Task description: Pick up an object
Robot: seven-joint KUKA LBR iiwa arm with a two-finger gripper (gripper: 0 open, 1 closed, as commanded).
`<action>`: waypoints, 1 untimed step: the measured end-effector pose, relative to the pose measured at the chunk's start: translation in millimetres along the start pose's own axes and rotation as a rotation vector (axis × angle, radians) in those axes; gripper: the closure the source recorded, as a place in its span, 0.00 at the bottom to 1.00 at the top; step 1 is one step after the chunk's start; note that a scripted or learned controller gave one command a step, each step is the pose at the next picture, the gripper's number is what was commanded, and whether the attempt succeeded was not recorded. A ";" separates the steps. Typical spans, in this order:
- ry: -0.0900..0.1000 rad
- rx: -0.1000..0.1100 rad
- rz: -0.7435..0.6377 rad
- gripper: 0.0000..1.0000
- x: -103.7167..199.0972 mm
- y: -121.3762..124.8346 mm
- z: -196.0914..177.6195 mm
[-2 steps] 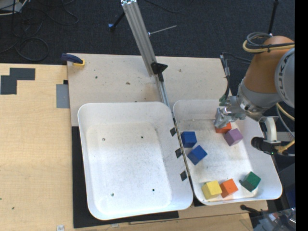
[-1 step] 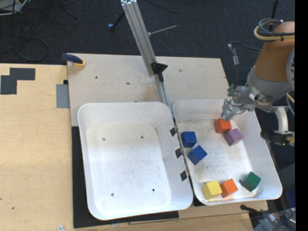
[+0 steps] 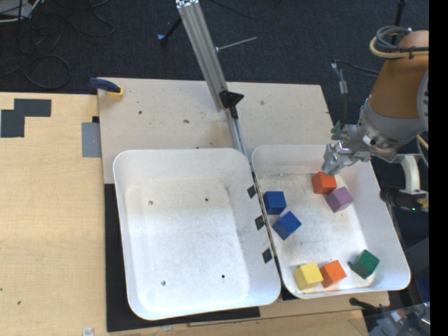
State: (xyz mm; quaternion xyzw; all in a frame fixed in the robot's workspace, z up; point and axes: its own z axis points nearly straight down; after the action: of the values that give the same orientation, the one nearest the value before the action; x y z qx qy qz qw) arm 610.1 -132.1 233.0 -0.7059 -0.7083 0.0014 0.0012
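We see the gripper (image 3: 334, 164) lowered over the far part of the right bin (image 3: 392, 247), directly above an orange block (image 3: 323, 183); we cannot tell how it stands. A purple block (image 3: 340, 198) lies just beside the orange one. Two blue blocks (image 3: 274, 201) (image 3: 287, 224) sit near the bin's left wall. Along the near edge lie a yellow block (image 3: 307, 276), a second orange block (image 3: 333, 272) and a green block (image 3: 365, 264). The left bin (image 3: 140, 180) rests beside it on the counter (image 3: 161, 114).

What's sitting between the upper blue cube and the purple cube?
In the camera view, bare bin floor lies between the upper blue cube and purple cube.
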 end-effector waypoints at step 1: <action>0.002 -0.001 0.001 1.00 47.9 8.6 -5.5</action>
State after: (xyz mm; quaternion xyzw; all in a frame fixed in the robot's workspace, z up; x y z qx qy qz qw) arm 618.6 -84.2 238.4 -0.7062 -0.7081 0.0004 0.0017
